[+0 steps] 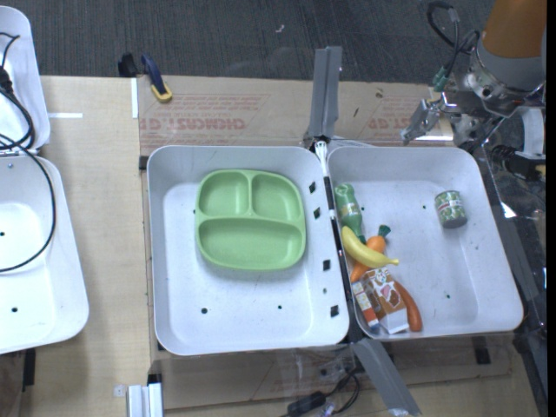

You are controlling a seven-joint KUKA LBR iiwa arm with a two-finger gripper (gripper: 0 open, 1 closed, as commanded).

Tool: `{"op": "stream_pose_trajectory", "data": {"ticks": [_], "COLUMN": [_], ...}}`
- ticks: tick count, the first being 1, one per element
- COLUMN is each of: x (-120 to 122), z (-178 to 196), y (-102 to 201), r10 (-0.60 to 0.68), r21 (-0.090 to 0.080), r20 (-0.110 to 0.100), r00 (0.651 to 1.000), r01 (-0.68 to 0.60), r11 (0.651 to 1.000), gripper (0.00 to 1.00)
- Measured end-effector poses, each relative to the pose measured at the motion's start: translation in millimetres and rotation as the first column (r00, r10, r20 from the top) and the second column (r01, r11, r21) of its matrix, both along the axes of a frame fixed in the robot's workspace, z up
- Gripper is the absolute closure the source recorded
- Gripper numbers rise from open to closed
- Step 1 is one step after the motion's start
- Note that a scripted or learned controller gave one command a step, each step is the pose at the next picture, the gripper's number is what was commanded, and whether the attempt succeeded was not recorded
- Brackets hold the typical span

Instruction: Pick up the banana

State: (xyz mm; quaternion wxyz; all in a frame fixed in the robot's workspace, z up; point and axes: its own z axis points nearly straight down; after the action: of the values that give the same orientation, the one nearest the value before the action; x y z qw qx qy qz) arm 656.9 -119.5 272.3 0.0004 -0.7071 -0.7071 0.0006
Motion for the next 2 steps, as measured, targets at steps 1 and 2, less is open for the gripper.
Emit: {"op": "stream_pose_trajectory", "data": {"ticks": [1,2], "x": [-31,-139], "z": [-144,-117], "y": [21,-1], "r10": [-0.058,-0.229], "r21": [0.000,0.000], "r20": [-0.002,-0.002], "r00": [0.998,0.973], "r01": [0.058,0.229], "r11": [0.998,0.973], "gripper": [0.00,0.00]}}
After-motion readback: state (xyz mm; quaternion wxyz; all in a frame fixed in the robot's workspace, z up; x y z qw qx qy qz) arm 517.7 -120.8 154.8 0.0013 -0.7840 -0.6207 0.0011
